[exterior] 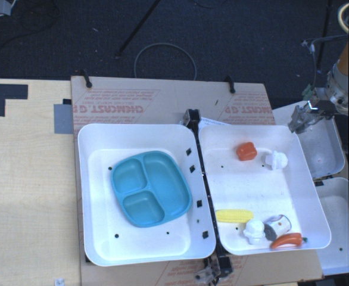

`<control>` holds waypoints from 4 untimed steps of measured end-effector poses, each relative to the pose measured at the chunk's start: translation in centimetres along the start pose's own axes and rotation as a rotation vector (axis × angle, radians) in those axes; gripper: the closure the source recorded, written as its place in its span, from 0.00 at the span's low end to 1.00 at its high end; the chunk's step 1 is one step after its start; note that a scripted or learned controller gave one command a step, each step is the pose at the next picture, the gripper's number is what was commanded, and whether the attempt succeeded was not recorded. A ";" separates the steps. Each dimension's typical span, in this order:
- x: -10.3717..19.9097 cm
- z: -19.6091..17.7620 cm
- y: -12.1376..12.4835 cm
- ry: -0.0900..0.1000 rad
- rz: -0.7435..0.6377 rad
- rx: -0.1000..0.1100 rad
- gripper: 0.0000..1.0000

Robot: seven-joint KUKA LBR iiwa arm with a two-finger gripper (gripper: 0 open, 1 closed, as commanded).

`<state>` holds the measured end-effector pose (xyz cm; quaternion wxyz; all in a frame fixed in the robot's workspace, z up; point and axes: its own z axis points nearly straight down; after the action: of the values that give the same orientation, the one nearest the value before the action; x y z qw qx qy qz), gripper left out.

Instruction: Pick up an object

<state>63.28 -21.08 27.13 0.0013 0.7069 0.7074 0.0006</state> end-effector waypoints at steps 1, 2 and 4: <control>5.1 0.8 0.5 0.003 -0.003 0.006 1.00; 11.2 1.0 -0.2 0.004 -0.004 0.006 1.00; 22.0 3.9 -1.2 0.003 -0.003 0.008 1.00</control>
<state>62.06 0.90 23.25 -0.0024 0.7059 0.7083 -0.0014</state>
